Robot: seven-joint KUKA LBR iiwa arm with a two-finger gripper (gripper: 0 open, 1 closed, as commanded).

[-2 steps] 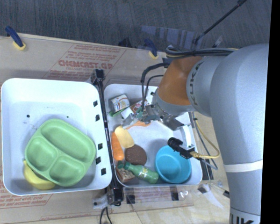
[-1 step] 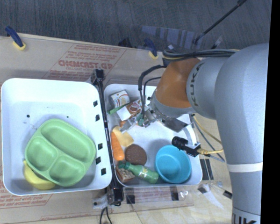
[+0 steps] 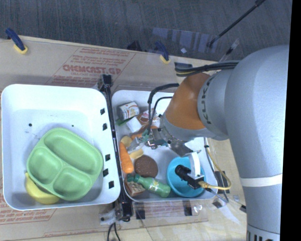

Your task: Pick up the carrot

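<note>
Below and left of the pincer (image 3: 150, 138), the carrot (image 3: 126, 160) lies against the bin wall (image 3: 115, 141). I cannot tell how the pincer stands.

overhead slant, both bins (image 3: 8, 150), arm (image 3: 242, 97) right

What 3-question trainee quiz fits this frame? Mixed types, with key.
1. True or false: the carrot lies in the left bin.
2. Which item rests on the yellow thing in the left bin? A) blue bowl B) green divided tray C) green bottle
3. Fill in: the brown round item sits to the ___ of the carrot in the camera view.

Key: 1 false, it lies in the right bin along its left wall. 2 B, the green divided tray. 3 right.
</note>
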